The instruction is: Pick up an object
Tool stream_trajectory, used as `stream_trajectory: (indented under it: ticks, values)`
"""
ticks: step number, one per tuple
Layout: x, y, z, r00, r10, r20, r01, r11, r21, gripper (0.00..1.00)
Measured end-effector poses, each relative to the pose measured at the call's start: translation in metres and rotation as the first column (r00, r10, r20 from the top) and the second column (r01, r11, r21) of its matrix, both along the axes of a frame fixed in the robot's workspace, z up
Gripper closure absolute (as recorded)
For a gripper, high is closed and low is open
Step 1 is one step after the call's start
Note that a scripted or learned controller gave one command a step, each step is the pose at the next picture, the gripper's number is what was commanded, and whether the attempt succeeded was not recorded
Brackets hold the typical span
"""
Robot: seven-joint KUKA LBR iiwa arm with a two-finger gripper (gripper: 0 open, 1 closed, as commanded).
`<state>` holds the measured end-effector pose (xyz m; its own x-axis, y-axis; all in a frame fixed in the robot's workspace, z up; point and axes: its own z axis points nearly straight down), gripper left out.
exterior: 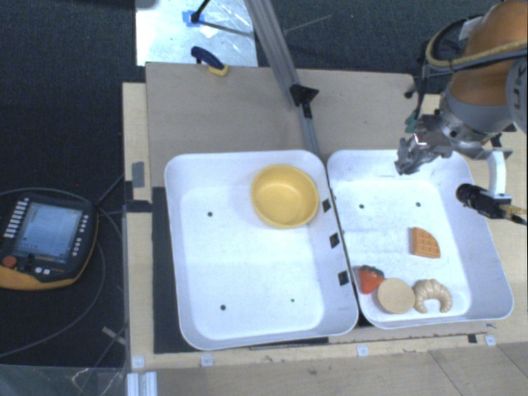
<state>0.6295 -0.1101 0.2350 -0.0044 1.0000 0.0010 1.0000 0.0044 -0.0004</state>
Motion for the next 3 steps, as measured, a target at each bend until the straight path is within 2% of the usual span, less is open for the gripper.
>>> stream_trajectory:
  ticks: [3]
  values:
    - [-0.019, 0.158, 0.007, 1.0, 0.0, 0.001, 0.0, 1.0, 0.0, 1.0]
